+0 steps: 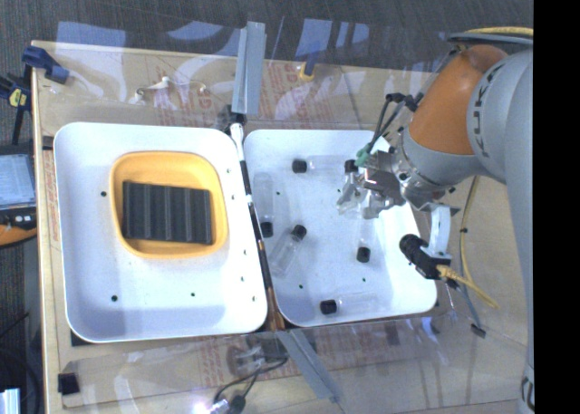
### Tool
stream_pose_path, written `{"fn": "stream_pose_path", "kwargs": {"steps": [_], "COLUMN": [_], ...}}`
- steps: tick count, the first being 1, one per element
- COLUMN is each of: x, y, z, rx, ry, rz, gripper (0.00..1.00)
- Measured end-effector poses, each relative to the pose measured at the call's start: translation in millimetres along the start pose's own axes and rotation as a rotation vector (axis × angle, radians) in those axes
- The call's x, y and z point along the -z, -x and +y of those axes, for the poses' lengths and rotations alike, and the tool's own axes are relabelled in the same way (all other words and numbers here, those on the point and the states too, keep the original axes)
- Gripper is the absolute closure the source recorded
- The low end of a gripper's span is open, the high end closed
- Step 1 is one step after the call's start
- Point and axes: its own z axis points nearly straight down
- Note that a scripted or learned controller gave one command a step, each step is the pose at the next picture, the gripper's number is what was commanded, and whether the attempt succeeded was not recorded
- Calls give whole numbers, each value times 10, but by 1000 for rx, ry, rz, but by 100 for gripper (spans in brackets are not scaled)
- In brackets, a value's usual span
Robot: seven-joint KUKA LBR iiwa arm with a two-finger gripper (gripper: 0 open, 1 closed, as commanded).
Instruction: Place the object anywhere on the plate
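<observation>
Pincer (361, 193) over right bin (399, 290), finger state cannot tell; yellow plate (168, 168) in left bin (82, 294).

The arm (494, 104) is a thick, rounded grey casing with a broad orange band above the wrist. Thin black cables loop beside the band. The tool (367, 187) is small, pale metal, with a green spot.

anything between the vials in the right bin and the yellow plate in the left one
Only the two bins' raised rims, meeting between them. The clear vials, like this one, must be lifted over them to reach the yellow plate. The gripper hangs over the right bin.
</observation>
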Motion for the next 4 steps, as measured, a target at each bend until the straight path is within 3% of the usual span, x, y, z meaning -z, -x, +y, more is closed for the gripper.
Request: {"fn": "stream_pose_path", "kwargs": {"steps": [1,2,3,4], "x": [-305,181,-25,-23], "y": [-399,-878,-1603,-1602], "z": [-480,-68,229,230], "rx": [153,310,442,442], "ry": [-3,0,1,1], "rz": [0,0,-1,-1], "gripper": [100,100,100,0]}}
